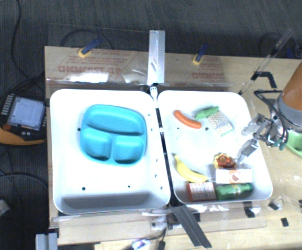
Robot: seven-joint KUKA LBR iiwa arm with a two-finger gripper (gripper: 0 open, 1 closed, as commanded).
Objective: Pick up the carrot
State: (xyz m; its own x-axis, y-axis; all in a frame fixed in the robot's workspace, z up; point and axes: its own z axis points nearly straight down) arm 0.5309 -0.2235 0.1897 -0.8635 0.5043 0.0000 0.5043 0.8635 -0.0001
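The carrot (187,119) is a short orange-red stick lying at a slant in the back of the right bin (205,96), close to the divider. My gripper (248,138) hovers over that bin's right side, well to the right of the carrot and apart from it. Its two grey fingers (248,150) are spread open with nothing between them. The arm's orange band shows at the view's right edge.
Beside the carrot lie a green item (206,112) and a speckled packet (221,122). A banana (189,172), a red-and-yellow item (225,160), a white box (234,176), a red can (202,191) and a green bottle (235,190) crowd the front. A blue divided tray (112,133) fills the left bin.
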